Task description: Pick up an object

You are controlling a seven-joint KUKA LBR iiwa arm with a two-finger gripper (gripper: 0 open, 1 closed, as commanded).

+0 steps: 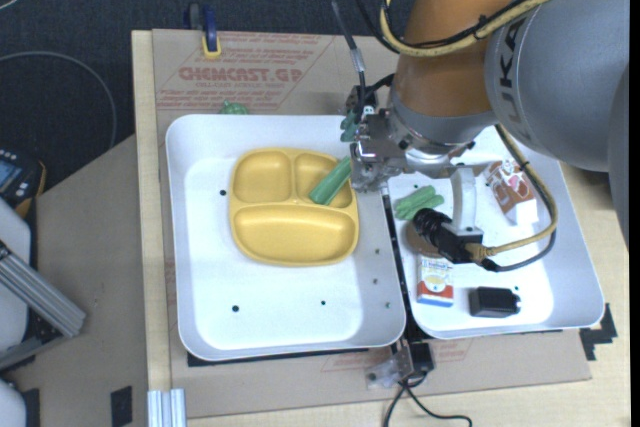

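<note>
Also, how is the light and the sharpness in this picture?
Camera view: even, soft light; the left bin looks bright white, without hard glare; the yellow tray is fairly sharp and casts little shadow; the arm, nearest the camera, looks slightly soft.

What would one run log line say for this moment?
arm: over the bins' shared edge | gripper: at green object, grasp unclear | green object: on yellow tray rim, left bin | status: not lifted

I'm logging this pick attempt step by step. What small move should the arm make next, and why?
Probably a short, slow lift straight up. The pincer sits at the upper end of the green stick, which leans over the yellow tray rim. Whether it is actually gripped isn't visible, so a small rise would test that.
</note>
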